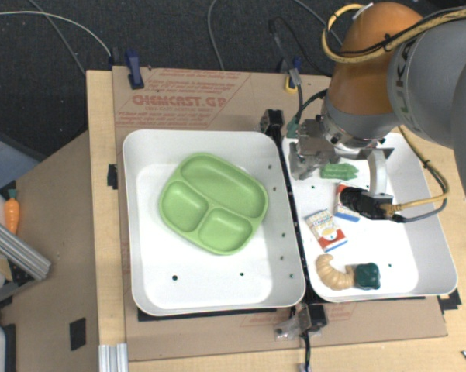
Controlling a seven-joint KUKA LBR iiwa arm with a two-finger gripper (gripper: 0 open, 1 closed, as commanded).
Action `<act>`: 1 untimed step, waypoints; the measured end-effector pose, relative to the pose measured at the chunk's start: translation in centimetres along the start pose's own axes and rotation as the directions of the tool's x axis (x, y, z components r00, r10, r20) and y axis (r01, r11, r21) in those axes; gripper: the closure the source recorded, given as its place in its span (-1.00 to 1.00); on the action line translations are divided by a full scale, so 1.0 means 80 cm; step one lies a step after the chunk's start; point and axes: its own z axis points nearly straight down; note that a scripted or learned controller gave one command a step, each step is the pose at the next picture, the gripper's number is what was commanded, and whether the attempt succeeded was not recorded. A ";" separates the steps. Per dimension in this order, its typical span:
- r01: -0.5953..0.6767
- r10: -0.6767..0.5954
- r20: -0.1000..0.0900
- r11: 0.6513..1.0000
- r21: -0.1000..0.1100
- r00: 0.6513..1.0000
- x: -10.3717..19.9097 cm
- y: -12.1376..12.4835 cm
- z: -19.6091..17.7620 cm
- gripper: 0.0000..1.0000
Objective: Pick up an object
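Arm [438, 68]: we record a thick grey rounded link | Band [368, 60]: glossy orange dome-shaped shell above the wrist | Wrist [349, 130]: grey collar | Gripper [304, 167]: grey metal head | Cabling [341, 29]: we note a yellow cable looped over the orange shell.

Bright, even overhead light; both white bins [139, 208] glare almost to washout. Soft shadows hug the green tray [213, 202]. Focus is sharp, the arm [419, 76] slightly soft.

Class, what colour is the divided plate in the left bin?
Light green plate, seen in the camera view.
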 end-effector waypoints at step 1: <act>0.000 0.000 0.000 1.000 0.000 1.000 0.060 0.019 0.015 1.00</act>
